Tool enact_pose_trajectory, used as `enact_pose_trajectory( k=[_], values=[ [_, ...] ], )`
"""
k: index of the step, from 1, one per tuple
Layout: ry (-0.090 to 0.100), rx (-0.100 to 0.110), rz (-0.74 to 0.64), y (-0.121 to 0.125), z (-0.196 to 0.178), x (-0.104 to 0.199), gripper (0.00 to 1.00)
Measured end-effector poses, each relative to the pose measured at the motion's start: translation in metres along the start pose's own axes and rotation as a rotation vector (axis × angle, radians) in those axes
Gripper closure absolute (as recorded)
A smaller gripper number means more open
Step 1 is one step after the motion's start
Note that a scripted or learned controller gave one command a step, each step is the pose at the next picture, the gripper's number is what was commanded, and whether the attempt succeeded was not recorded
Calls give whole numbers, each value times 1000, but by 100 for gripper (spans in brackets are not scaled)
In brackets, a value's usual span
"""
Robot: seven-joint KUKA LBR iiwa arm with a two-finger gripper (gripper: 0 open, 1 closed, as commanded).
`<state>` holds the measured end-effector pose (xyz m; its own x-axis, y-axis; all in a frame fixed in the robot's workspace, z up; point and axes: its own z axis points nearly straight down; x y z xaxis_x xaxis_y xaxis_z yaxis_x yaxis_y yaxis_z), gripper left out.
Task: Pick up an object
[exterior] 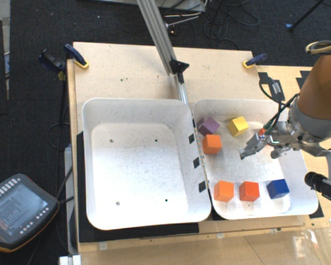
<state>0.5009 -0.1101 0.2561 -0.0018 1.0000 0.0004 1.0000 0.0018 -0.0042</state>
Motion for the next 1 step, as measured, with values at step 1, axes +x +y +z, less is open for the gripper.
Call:
enact_pose_trajectory(
  k=[1],
  values=[
    [-1,-5,2,1,-2,0,0]
  ],
)
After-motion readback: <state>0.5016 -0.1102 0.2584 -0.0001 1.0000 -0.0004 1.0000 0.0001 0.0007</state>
